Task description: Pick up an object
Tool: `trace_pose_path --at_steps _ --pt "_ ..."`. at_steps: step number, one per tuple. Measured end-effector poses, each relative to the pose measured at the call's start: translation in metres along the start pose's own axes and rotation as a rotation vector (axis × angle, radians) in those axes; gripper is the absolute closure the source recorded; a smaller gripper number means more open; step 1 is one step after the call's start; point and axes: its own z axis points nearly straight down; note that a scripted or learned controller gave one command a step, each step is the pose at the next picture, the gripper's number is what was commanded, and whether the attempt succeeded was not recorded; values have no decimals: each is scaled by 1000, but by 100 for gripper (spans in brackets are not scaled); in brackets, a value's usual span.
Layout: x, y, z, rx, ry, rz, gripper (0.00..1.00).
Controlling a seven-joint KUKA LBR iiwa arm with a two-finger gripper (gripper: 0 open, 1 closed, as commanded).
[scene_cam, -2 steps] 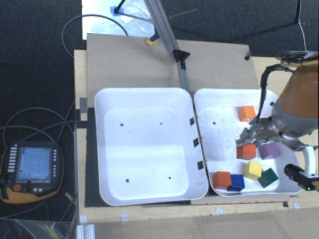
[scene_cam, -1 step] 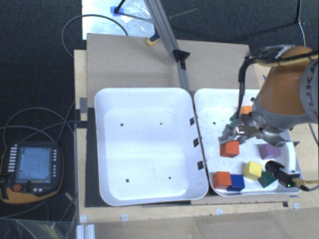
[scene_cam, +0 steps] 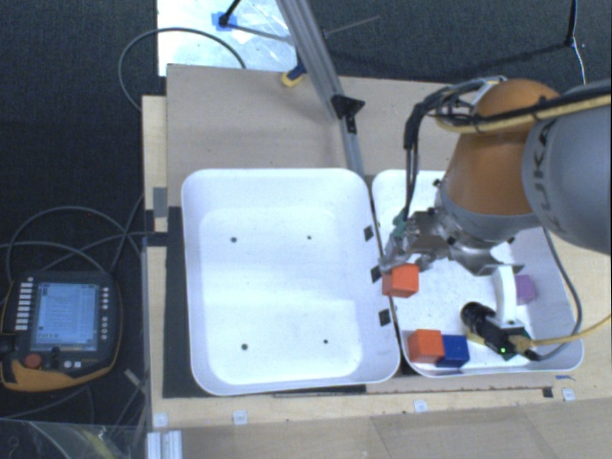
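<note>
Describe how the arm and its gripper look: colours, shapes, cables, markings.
The arm is a thick, rounded grey tube with dark lettering on its side, only partly readable. Above the wrist sits a bulbous, glossy orange band. A thin black cable loops out from the top of that band and drops toward the gripper, a small cluster of dull grey metal parts.

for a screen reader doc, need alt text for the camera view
A grey-and-orange robot arm reaches into the right white bin, its end effector at an orange cube by the bin's left wall; a grip is not clear. A second orange cube, a blue cube and a purple block lie nearby.
</note>
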Motion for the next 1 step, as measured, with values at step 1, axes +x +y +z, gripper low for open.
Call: trace_pose_path --at_steps 1 --pt "44 24 2 0 -1 2 100"
